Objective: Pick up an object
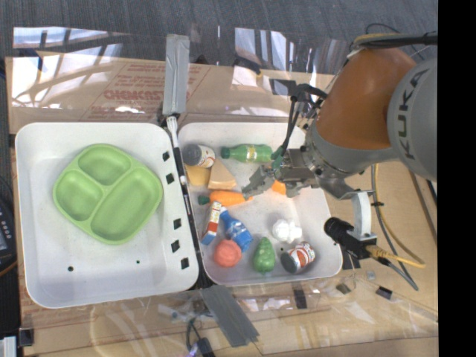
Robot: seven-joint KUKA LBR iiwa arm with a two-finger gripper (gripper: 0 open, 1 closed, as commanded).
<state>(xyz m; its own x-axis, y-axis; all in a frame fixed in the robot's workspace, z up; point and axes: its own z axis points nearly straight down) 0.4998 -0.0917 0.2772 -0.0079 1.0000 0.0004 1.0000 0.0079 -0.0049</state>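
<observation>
My gripper hangs over the middle of the right bin, fingers spread open with nothing between them. Just below its tips lies an orange carrot-shaped piece. Around it lie a green bottle, a tan wedge, a yellow block, a small can, a blue and white tube, a red ball, a green strawberry-shaped toy, a white crumpled lump and a red and white can. An orange bit shows beside the wrist.
The left bin holds a green divided plate. A divider with black clips separates the two bins. Cardboard and a grey tape strip lie behind them. Cables trail at the right.
</observation>
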